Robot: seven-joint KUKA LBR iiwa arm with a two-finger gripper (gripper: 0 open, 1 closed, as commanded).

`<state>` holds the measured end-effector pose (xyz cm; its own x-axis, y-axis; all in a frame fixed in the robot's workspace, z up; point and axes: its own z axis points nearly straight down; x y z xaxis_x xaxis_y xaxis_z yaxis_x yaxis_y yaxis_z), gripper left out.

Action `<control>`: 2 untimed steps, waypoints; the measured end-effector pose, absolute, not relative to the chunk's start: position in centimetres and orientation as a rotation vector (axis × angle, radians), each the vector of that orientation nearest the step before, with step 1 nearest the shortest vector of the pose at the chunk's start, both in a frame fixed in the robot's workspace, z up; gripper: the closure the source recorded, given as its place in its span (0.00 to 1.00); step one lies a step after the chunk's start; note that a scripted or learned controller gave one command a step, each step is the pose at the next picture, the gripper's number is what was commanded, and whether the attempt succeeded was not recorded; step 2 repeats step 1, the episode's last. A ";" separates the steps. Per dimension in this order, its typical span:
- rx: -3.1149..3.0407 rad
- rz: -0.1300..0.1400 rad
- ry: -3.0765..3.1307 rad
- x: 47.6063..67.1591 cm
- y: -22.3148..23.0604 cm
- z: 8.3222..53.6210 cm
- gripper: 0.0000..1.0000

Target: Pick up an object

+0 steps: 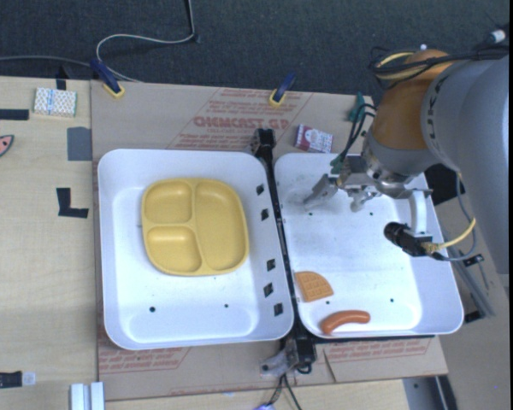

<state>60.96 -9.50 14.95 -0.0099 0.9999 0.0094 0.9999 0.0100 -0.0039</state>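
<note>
In the right bin (427, 306) lie two small items near the front edge: an orange toast-shaped piece (313, 286) and a reddish-orange sausage (344, 320). A yellow divided plate (194, 225) rests in the left bin (120, 254). My gripper (339, 196) hangs over the back part of the right bin, well behind the toast and sausage. It is open, its fingers (318, 193) are spread, and nothing sits between them.
A small red and white packet (312, 138) lies on the cardboard just behind the right bin. A black divider with clips (272, 229) runs between the bins. The arm's grey body and orange band (410, 109) loom over the back right corner.
</note>
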 end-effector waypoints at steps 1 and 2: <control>-2.200 -0.008 -2.226 61.0 -9.4 15.9 1.00; -2.200 -0.008 -2.226 61.0 -9.4 15.9 1.00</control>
